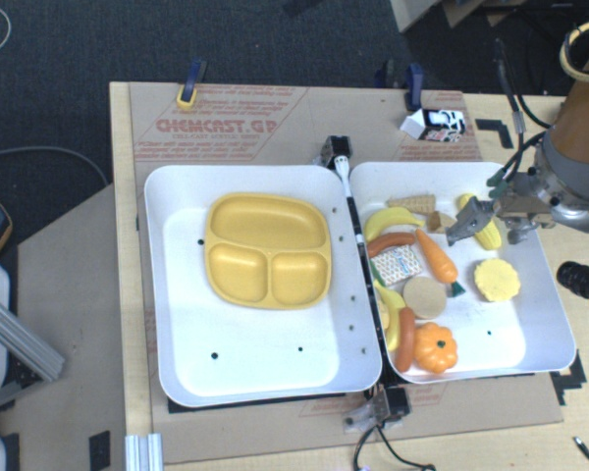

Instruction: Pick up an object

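End effector [479, 226] hovers over the yellow corn piece [487, 232] (apparently toy plastic), fingers spread; light, stiff, slick, so pinch across its middle.

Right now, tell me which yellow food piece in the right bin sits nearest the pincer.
The small yellow corn piece, right beside the pincer at the bin's upper right. The round yellow slice lies lower, and the banana is farther left by the divider.

Grey arm reaching in from right, gripper [478, 226] low, wrist bent leftward
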Motion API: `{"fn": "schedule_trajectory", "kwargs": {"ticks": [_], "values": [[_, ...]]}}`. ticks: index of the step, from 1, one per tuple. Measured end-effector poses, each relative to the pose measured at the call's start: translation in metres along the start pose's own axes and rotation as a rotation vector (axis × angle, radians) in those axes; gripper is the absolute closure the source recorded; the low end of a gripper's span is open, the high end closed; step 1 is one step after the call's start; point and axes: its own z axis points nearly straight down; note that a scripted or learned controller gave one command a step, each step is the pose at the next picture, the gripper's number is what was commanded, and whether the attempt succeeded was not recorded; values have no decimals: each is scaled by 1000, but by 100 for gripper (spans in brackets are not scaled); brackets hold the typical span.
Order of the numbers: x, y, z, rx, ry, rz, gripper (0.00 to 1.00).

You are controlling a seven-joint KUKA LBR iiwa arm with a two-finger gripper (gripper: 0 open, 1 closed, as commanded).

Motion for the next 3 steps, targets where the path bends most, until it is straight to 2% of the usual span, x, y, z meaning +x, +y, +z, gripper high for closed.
{"fn": "schedule_trajectory", "kwargs": {"ticks": [1,2,3], "values": [[0,2,-6,-12,-1,-2,0],[10,7,49,-5,1,-2,0],[12,2,112,-3,1,-1,0]]}}
